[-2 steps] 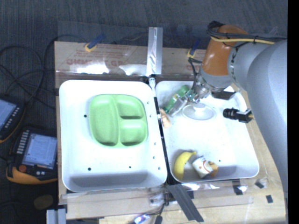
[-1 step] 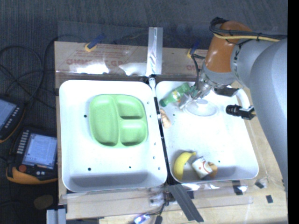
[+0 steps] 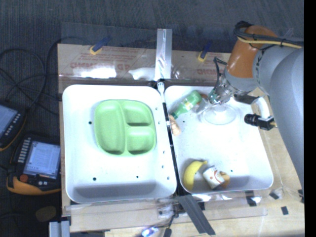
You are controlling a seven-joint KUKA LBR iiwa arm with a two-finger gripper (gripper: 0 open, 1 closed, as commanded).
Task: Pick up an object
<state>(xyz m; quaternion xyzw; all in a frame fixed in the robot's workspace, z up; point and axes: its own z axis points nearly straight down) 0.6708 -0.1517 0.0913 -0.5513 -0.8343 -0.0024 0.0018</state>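
so the gripper (image 3: 217, 97) is down in the far part of the right bin (image 3: 256, 147), hanging right over a clear wine glass (image 3: 218, 113) that lies tipped on the bin floor. Honestly can't tell whether it's open or closed, the tip is a blur against the glass from this angle, and I can't see anything actually caught in it.

The closest candidates: the clear glass just below the gripper on the near side, maybe touching it, and a green bottle (image 3: 187, 102) lying just to its left. Further left of that, against the bin wall, there's a small brownish thing (image 3: 174, 124) I can't identify. A yellow banana (image 3: 193, 171) and a little white and red cup-like item (image 3: 214, 177) sit well away toward the near edge.

Left bin (image 3: 79, 147) has a green divided tray (image 3: 125, 126), far off from the gripper.

My read: it's at the reach/descend stage, nothing picked yet. Next move needs it to settle on one target, probably the glass or the bottle, get squarely around it and close. Clear glass lying down looks slippery, could roll away
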